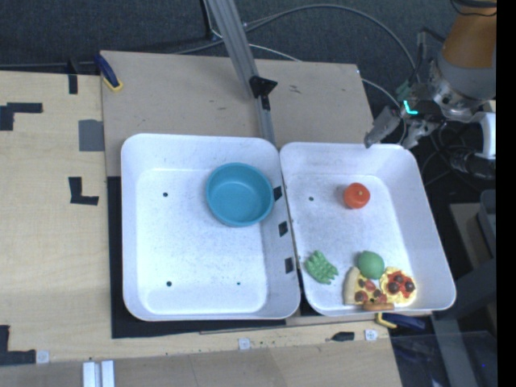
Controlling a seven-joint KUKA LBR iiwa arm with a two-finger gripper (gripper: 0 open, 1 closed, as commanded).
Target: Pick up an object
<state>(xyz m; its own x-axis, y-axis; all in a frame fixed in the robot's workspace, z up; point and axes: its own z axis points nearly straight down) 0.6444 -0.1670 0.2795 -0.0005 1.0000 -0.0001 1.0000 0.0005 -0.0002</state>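
- White right bin [427,216] contained all candidate objects: red tomato-like ball [356,195] near centre, green leafy piece [321,268] at near-left corner, green round piece [371,264] beside pizza slice [364,290] and round pizza toy [398,285] along near edge.
- White left bin [153,240] held only blue bowl [239,193], resting against far-right part of its floor.
- Judged as not started: no object lifted, none between the fingers.
- End effector [391,129] positioned above far-right corner of right bin, outside its rim, well apart from every object.
- Fingers [379,131] appeared spread apart, gripping nothing, touching nothing.
- Remaining, as judged: selection of a target, travel over right bin, descent, closure, lift.
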